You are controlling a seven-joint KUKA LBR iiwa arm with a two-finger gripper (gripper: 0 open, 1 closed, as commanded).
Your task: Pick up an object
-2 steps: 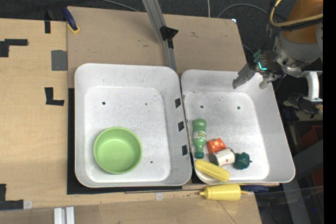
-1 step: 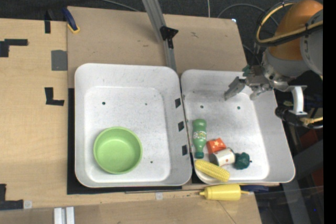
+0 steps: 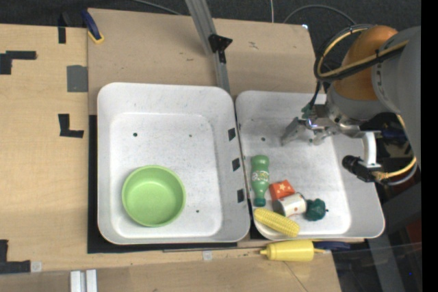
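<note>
Left white bin [image 3: 109, 147] holds a round green plastic bowl [image 3: 153, 195]; the right white bin [image 3: 356, 215] holds a green plastic bottle [image 3: 259, 179], red-and-white block [image 3: 286, 197], yellow corn cob [image 3: 277, 222] and dark green knob [image 3: 315, 209], clustered near its front edge. The gripper [image 3: 301, 133], fingers spread and holding nothing, hovers well behind them. Descending here would likely close on bare bin floor; crowded items could also jam a finger.
</note>
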